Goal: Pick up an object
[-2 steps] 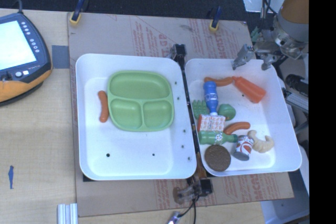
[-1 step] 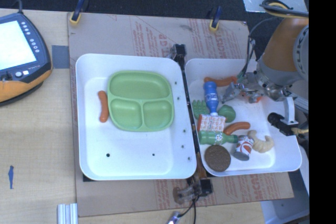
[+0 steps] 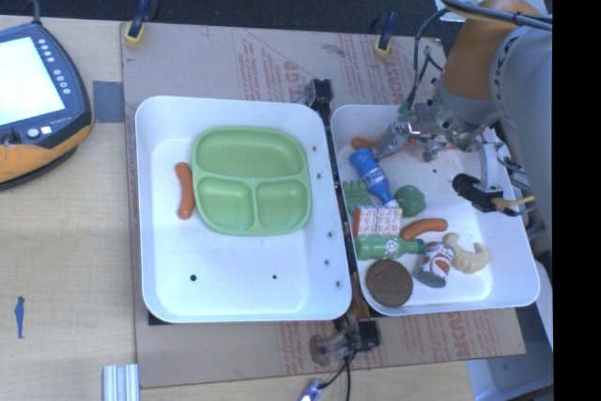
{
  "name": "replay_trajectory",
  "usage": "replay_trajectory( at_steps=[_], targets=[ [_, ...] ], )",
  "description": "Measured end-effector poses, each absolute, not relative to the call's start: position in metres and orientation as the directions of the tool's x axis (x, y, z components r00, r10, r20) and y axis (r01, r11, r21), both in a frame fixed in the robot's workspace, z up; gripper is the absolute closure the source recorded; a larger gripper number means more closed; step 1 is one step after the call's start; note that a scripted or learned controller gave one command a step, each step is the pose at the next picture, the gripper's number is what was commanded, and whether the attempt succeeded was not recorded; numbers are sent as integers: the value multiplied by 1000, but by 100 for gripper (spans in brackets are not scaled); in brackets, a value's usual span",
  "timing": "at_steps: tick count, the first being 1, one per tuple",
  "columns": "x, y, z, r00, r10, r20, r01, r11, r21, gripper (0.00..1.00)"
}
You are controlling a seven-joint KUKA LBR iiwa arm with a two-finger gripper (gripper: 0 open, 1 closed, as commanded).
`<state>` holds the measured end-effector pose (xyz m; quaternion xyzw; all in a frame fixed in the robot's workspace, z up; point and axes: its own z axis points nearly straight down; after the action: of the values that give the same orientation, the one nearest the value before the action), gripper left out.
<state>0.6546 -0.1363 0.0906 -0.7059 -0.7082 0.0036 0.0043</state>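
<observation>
The right bin [image 3: 507, 291] holds several small items: a blue bottle [image 3: 371, 174], a green round piece [image 3: 409, 199], a red-and-white carton [image 3: 378, 221], an orange sausage [image 3: 424, 227], a green bottle [image 3: 387, 247], a brown disc [image 3: 388, 282], a small can [image 3: 433, 263] and a pale croissant shape [image 3: 470, 255]. A small orange piece [image 3: 368, 146] lies at the bin's far left corner. My gripper [image 3: 415, 136] hangs low over the far part of this bin, just right of that orange piece and above the blue bottle. Nothing shows as lifted.
The left bin [image 3: 160, 277] carries a green divided plate [image 3: 252, 180] with an orange sausage [image 3: 185, 190] beside it. A tablet-like pendant [image 3: 33, 94] lies at the far left of the bench. Clamps [image 3: 139, 22] sit at the board's back edge.
</observation>
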Motion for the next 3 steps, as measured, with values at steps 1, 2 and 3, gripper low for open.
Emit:
replay_trajectory(
  at_steps=[1, 2, 3],
  targets=[
    [597, -110, 92, -4, 1000, -1, 1000, 4, -5, 0],
    [571, -140, 92, -5, 1000, -1, 1000, 5, -6, 0],
    [571, -141, 102, -9, 1000, -3, 1000, 9, -8, 100]
  ],
)
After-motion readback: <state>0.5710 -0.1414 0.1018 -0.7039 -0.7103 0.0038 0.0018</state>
